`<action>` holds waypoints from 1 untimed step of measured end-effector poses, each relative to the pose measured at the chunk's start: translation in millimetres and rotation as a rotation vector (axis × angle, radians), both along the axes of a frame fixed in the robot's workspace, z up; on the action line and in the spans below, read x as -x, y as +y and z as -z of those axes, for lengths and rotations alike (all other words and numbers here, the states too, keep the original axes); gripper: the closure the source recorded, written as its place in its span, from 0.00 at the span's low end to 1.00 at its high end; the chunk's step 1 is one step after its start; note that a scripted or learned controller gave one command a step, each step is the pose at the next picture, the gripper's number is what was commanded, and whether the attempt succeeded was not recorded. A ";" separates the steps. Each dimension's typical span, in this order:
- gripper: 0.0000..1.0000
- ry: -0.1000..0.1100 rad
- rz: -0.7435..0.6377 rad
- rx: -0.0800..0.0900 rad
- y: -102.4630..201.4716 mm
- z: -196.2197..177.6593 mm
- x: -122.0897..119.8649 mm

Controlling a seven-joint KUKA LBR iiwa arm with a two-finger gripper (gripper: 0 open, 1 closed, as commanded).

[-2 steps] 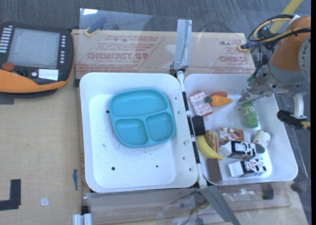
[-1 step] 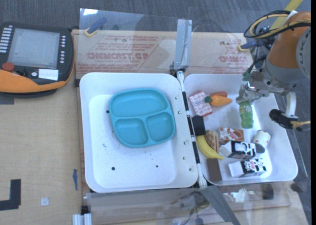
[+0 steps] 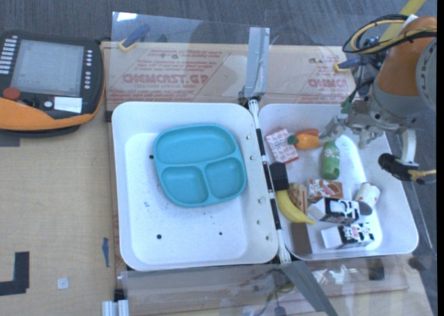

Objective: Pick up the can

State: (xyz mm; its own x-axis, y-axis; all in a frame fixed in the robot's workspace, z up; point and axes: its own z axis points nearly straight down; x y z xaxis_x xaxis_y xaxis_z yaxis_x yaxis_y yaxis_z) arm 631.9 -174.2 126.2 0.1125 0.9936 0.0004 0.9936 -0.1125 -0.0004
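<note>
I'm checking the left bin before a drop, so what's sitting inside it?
Left bin holds a blue divided plate with three compartments. A few dark specks dot the floor. Whatever lies under the plate is covered.

Red mirrored lettering on the clear panel (image 3: 187,71) at the far edge of the bins appears to read "CHEMCAST GP". Print on the small packages cannot be read.

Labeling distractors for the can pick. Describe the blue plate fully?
The blue plate is a light blue, smooth, plastic-looking divided dish with rounded corners and three compartments: one wide along the far side, two smaller nearer the camera. It lies flat, slightly rotated, right side up in the left white bin, near its centre. All compartments look bare. Nothing but the bin floor touches it.
</note>
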 end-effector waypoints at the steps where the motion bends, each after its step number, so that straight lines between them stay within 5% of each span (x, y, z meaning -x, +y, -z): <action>1: 0.00 -0.004 0.388 0.000 19.3 39.6 108.6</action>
State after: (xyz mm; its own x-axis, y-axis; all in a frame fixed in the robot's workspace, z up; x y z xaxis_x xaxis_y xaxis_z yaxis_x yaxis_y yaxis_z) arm 523.2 -154.9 86.6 0.4798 0.8774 0.0014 0.8774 -0.4798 0.0034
